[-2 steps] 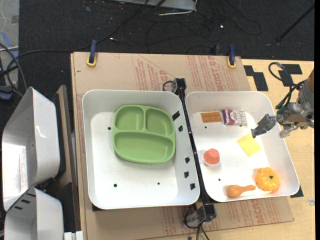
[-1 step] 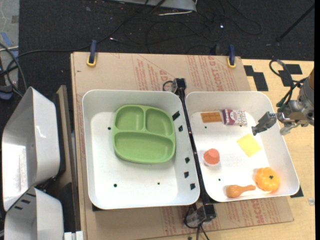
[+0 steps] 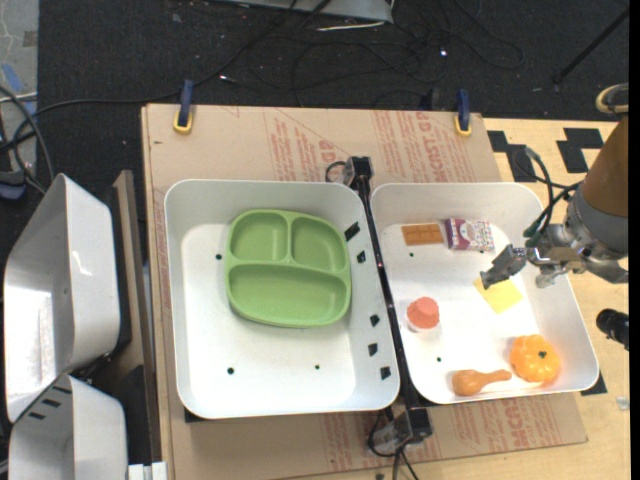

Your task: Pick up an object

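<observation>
Gripper [image 3: 512,265] hovered over right bin [image 3: 560,298], just above yellow block [image 3: 502,295]; can't tell if it was apart or together. Same bin held pink cylinder [image 3: 424,313], orange pumpkin [image 3: 534,358], orange gourd [image 3: 478,380], maroon-white packet [image 3: 468,234] & orange card [image 3: 421,234]. Left bin [image 3: 200,358] had green divided plate [image 3: 289,268]

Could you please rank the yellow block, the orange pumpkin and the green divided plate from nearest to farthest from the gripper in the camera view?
1. Yellow block, right beside the gripper.
2. Orange pumpkin, right bin's near corner.
3. Green divided plate, left bin.
</observation>
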Robot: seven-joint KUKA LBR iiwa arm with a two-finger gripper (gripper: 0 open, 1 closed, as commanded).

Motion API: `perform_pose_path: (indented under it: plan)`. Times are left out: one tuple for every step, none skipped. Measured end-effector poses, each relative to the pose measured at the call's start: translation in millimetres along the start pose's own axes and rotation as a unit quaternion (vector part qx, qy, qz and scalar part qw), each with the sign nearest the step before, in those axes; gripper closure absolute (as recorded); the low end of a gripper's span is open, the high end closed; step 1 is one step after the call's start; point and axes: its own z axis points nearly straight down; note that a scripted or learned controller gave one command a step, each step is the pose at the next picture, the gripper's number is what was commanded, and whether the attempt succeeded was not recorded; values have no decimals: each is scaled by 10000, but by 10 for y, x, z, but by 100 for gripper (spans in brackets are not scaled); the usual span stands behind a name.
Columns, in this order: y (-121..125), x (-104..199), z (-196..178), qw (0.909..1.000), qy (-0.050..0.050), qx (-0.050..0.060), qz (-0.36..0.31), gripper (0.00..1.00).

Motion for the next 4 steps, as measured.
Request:
perform_pose_path:
  plan:
    - [19, 27, 639, 10000, 2, 3, 1, 0]
    - [15, 34, 1173, 10000, -1, -4, 3, 0]
    - [25, 32, 1043, 10000, -7, -25, 9, 100]
    - [-15, 12, 424, 10000, -16, -47, -11, 100]
